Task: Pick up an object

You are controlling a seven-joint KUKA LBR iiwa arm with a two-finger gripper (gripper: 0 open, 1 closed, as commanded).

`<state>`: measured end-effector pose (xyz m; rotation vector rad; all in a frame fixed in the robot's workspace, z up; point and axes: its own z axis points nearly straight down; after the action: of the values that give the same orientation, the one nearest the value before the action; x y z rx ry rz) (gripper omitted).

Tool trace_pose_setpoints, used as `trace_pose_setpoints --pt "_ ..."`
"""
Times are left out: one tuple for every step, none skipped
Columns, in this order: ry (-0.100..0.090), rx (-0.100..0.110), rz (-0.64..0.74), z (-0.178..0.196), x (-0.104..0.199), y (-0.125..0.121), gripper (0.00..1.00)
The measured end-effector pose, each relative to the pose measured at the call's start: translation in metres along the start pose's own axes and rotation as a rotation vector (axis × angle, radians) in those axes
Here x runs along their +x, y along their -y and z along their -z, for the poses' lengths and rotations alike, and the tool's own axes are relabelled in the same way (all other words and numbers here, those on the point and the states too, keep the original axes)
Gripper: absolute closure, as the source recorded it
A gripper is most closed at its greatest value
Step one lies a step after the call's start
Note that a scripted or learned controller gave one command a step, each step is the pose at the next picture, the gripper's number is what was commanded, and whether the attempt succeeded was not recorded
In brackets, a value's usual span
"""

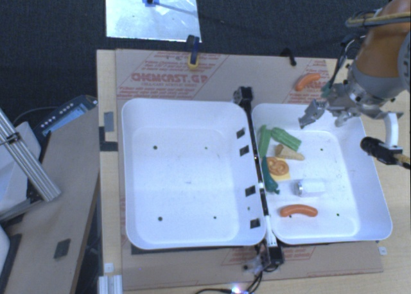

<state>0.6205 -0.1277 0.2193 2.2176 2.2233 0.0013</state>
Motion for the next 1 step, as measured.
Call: trace_pose_setpoints --pt "0.000 -0.004 0.003 0.0112 0.0001 -0.0010 1.00"
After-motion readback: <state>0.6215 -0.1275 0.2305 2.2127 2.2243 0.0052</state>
